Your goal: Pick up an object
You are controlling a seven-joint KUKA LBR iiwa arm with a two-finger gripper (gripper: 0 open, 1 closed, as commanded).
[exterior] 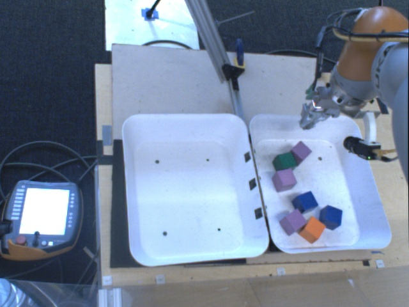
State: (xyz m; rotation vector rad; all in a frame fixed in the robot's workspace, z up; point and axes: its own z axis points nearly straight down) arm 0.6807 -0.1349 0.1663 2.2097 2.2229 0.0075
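The right bin (367, 197) holds several small cubes. A purple cube (301, 151) lies near the back, with a green cube (284, 162) touching it and another purple cube (284, 180) just in front. Two blue cubes (305, 201) (330, 217), a third purple cube (293, 222) and an orange cube (312, 229) cluster toward the front. My gripper (310, 117) hangs over the back rim of the right bin, above and behind the rear purple cube, with nothing seen in it.
The left bin (137, 171) stands beside the right one, sharing the middle rim. A slanted metal pole (211, 34) with a clamp crosses the board behind the bins. A teach pendant (41, 219) lies off the bench at left.
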